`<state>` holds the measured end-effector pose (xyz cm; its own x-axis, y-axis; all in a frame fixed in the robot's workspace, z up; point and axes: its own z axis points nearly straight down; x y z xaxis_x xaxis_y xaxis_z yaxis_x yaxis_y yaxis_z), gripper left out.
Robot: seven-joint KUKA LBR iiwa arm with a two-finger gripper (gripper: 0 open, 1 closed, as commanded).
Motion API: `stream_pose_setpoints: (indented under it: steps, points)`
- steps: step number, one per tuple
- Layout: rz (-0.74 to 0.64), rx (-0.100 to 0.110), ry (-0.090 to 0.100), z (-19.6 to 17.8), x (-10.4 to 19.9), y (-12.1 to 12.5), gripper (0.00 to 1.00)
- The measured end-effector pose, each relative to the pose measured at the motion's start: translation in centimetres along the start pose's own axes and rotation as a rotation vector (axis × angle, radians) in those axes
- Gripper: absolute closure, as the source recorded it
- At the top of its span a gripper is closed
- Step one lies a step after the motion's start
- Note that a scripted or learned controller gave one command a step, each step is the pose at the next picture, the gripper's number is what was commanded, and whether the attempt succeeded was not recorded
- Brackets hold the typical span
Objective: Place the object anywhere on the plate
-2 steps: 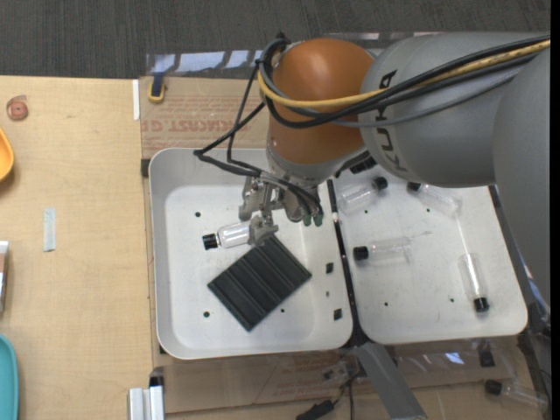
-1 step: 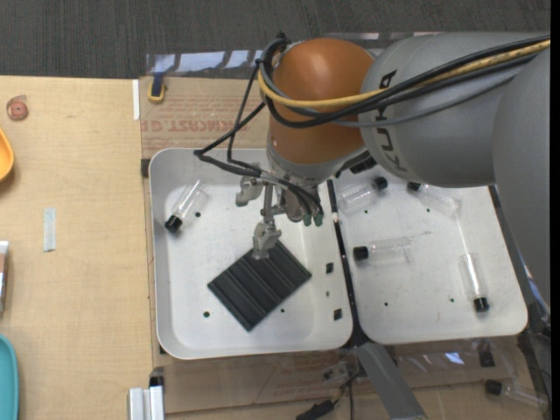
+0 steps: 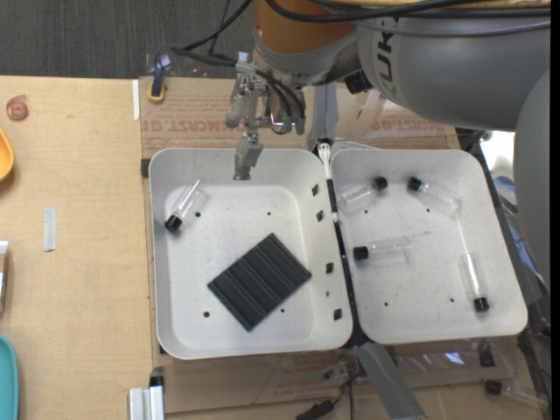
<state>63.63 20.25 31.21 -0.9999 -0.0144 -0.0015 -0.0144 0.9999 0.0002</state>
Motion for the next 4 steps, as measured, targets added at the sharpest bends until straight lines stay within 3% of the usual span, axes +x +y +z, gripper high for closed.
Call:
stream_pose_setpoints:
  steps: [1,2,3,4]
  points:
    - [0.002,-0.001,-0.004,-0.9,-0.1,-0.1,1.0]
    - [-0.097,-0.001,-0.001,7.2,-2.4,2.5,1.0]
    - [-0.173,0.0,-0.004,-0.7,-2.4,2.5,1.0]
    - [-0.675,-0.001,-0.004,-3.4,-2.3,-8.6,1.0]
